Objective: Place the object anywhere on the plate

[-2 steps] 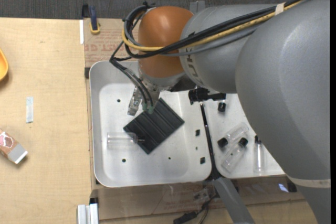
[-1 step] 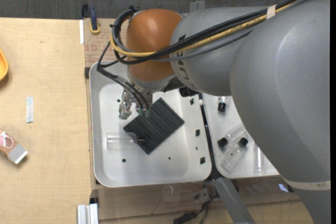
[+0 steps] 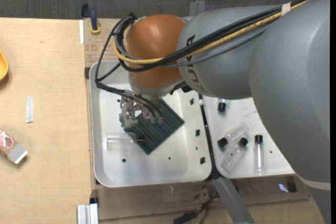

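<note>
Where the grey arm (image 3: pixel 247 55) bends down over the left bin (image 3: pixel 105 165), the gripper (image 3: pixel 131 120) hangs low above the bin floor, under the orange band (image 3: pixel 155 50), and from this slanted view I cannot tell its state. Just beside it, on its left side in the view, a small clear vial (image 3: pixel 115 139) lies on the white floor; its long axis runs about left to right in the picture, and which end carries the cap is too blurred to say. Whether the gripper touches the vial I cannot tell. A black ribbed block (image 3: pixel 157 128) sits at the wrist, turned diagonal over the middle of the same bin. In the right bin (image 3: pixel 278 168) are more clear vials (image 3: pixel 233 152) with black caps, one of them (image 3: pixel 258 153) lying nearly straight up and down in the picture, and a small black cap (image 3: pixel 221 107) alone near the divider. On the wooden bench (image 3: pixel 42 86) to the left rest a small pale strip (image 3: pixel 29 110) and a wrapped packet (image 3: pixel 11 147).
</note>
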